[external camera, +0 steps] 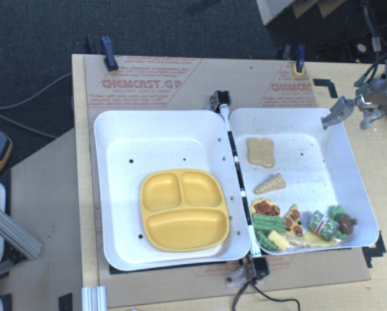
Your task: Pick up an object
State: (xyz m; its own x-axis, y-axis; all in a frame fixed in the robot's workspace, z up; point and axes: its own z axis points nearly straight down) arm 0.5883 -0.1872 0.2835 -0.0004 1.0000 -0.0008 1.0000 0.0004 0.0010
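Approach step, I judge: jaws [339,112] hang above right bin [355,167] far corner, open or closed — can't tell. Next: I pick target, maybe toast slice [261,151] below-left of jaws, descend.

Two shallow white plastic bins, the left [116,173] and the right [349,167], show a smooth, faintly glossy finish on a bench of pale wood-look board [180,76] covered in printed protective film. A yellow three-compartment plastic plate [184,209] looks smooth and matt. The small toy food pieces [297,222] appear moulded plastic, the tan toast-shaped slice [261,151] duller. The bare-metal grey gripper [349,109] has a dull sheen.
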